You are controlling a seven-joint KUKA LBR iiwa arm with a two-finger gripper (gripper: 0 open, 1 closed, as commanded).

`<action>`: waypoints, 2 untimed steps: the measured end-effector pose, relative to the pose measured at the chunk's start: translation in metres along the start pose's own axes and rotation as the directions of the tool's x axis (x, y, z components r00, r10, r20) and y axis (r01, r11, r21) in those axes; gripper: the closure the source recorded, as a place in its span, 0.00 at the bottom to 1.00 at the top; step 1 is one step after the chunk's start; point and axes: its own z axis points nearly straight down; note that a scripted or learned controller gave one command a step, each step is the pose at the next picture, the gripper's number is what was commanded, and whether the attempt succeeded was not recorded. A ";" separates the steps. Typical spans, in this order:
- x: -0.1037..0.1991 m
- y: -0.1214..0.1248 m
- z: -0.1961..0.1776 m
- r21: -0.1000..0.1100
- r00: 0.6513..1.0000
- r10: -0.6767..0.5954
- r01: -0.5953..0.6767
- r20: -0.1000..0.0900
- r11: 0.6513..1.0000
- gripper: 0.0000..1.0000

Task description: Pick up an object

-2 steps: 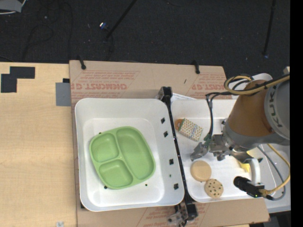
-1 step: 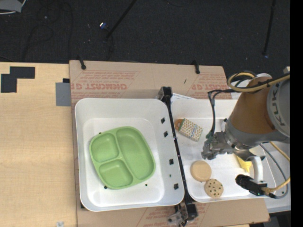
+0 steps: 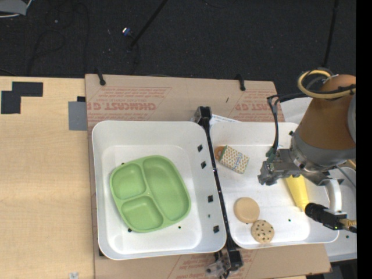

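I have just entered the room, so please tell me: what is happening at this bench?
A grey robot arm reaches into the right bin, its claw low over the bin floor. Nearby lie a patterned block, a tan disc, a chocolate-chip cookie and a yellow object. The left bin holds a green divided tray.

Patterned packet [image 3: 234,158], two cookies [image 3: 247,209], right bin [image 3: 256,135].

Glossy green plastic tray [image 3: 150,193]; smooth white plastic bins [image 3: 104,156]; matt cardboard underlay [image 3: 174,97].
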 end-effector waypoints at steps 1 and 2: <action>-0.001 0.000 -0.016 0.004 1.000 0.000 0.000 0.000 1.000 1.00; 0.062 0.005 -0.012 0.007 1.000 -0.005 0.005 -0.004 1.000 1.00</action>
